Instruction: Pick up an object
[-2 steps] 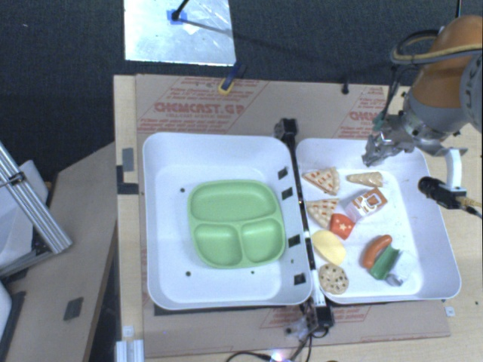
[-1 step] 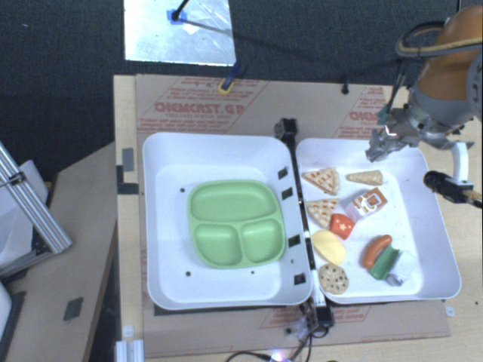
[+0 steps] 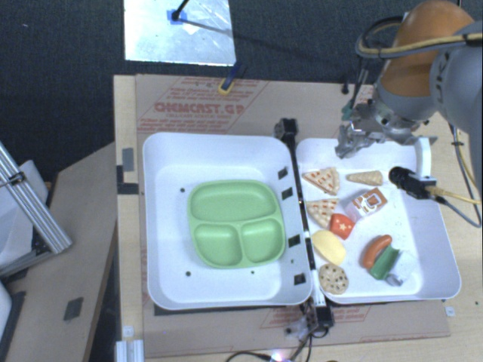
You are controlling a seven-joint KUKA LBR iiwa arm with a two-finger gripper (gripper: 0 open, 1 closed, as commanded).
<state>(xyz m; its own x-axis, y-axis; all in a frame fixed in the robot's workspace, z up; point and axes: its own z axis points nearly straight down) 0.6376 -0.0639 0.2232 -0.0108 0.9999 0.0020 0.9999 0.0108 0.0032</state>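
Gripper (image 3: 349, 143) hangs at the upper left corner of the right bin (image 3: 434, 206), just up-frame of the upper pizza slice (image 3: 323, 179); its grasp cannot be told

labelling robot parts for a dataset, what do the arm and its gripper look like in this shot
The robot arm has a smooth, rounded grey shell with a bulbous orange band above the wrist. Yellowish and dark cables loop around that band. At its end sits a small, blocky gripper of dull silver-grey metal. No lettering or markings are legible.
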